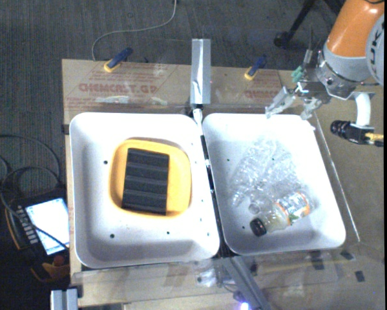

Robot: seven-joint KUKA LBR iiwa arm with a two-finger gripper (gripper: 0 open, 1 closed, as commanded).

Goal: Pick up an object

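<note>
Starting left: left bin (90,173) holds a yellow sponge (150,177) with a black ribbed scrub top. Right bin (329,173) holds a crumpled clear plastic bottle (271,189), black cap, orange label, lying near the front. Gripper (291,104) hovers over the right bin's back rim, fingers spread, pinching nothing. Likely the approach step; next move calls for travel forward and a descent onto the bottle.

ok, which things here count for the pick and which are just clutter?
For the pick:
- claw, above the right bin's far edge
- clear plastic bottle, lying in the right bin
- crumpled clear plastic beside it
- yellow tray with black insert, in the left bin

Lying about:
- two clamps
- tablet on the floor
- cables
</note>
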